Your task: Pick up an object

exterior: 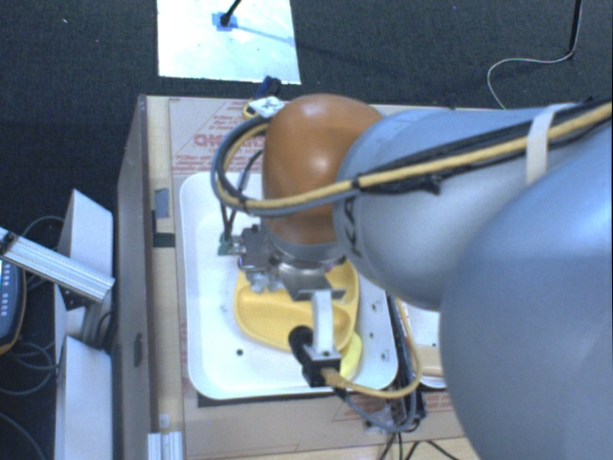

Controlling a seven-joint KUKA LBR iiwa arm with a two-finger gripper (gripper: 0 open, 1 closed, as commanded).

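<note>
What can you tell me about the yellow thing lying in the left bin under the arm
The yellow object is a broad, shallow, rounded piece, plain yellow and smooth, plastic by the look of it, with a raised rim along its lower left edge. It lies flat on the floor of the left white bin, toward the bin's right half. The arm's wrist and its mount cover its upper and right parts, so its full outline and shape cannot be made out. A small yellow patch shows again right of the black fitting. Whether the gripper touches it cannot be told.
</note>
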